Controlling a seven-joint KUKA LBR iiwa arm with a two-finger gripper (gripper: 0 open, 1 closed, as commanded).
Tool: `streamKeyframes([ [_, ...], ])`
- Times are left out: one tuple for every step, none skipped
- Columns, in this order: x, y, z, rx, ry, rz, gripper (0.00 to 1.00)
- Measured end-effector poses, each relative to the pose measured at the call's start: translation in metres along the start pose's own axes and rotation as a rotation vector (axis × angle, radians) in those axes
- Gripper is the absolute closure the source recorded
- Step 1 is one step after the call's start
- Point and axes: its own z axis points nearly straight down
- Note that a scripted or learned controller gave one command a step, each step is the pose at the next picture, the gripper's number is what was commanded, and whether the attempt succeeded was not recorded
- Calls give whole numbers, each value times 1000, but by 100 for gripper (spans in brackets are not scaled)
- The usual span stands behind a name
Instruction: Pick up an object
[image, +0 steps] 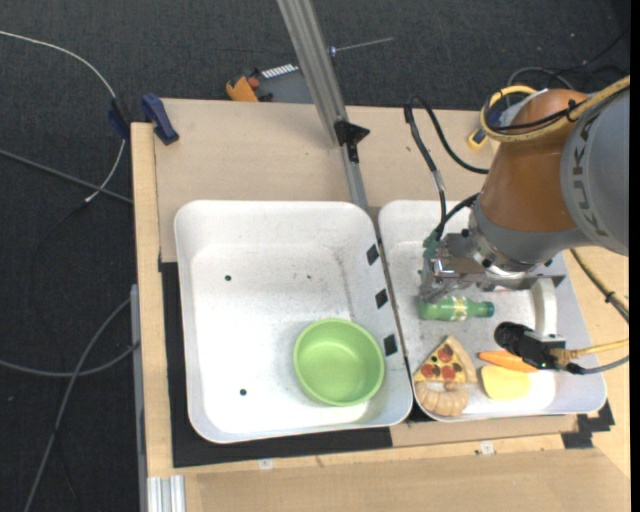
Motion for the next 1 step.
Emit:
streamKeyframes([
  [55, 16, -10, -1, 0, 1, 100],
])
